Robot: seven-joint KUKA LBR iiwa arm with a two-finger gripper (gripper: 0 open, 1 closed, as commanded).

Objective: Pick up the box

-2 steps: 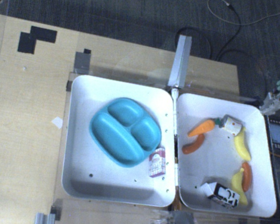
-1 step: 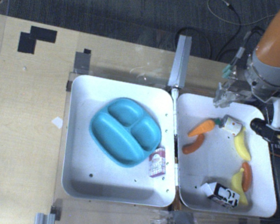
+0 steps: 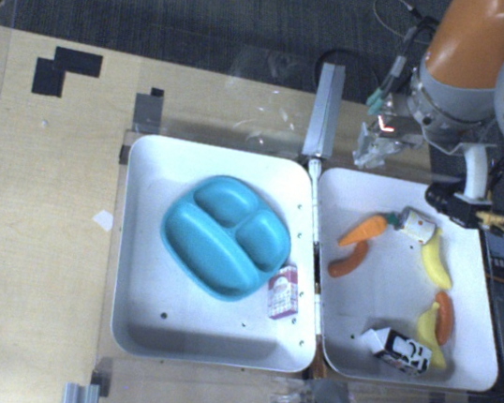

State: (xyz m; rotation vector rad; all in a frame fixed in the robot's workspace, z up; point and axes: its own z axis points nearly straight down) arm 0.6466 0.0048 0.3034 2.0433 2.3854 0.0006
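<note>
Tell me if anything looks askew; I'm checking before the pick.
The small pink-labelled box in the left white bin lies tilted, wedged between the blue divided plate and the bin's right wall. Nothing looks spilled or damaged.

Glossy blue plastic tray (image 3: 226, 235) in a smooth white bin (image 3: 134, 319); matt pale wooden bench (image 3: 28, 236).
</note>
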